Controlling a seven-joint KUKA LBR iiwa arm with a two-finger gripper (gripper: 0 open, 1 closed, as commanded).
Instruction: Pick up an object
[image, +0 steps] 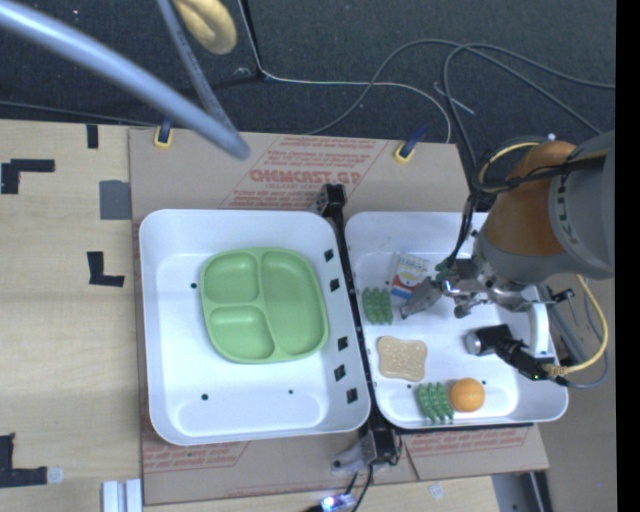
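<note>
My gripper hangs over the upper middle of the right bin, at the end of the grey arm with its orange band. It sits just right of a small white packet with red and blue print and a green ridged piece. Lower in the same bin lie a slice of toast, a second green ridged piece and an orange ball. I see nothing held by the gripper.
The left bin holds a light green divided plate. A black divider runs between the bins. Both stand on a cardboard sheet. Cables loop behind the bins, and a grey bar crosses the top left.
</note>
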